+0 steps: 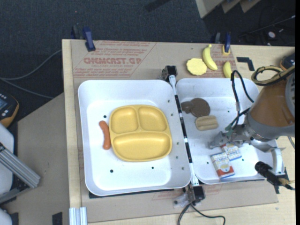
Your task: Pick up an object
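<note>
Cardboard, I judge: the small carton point(222, 163) under my end effector point(228, 141) looks light, stiff; grip its long sides. Spread or pinching, I cannot tell.

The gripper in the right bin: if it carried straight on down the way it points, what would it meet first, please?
Probably the small white box lying right under the gripper on the right bin floor, though depth is hard to judge from this slanted view.

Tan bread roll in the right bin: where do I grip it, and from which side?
Probably from straight above, fingers closing across the short width of the tan roll. It lies flat, long axis left-right, with the brown patty close behind it, so a top-down pinch across the middle looks clearest.
</note>
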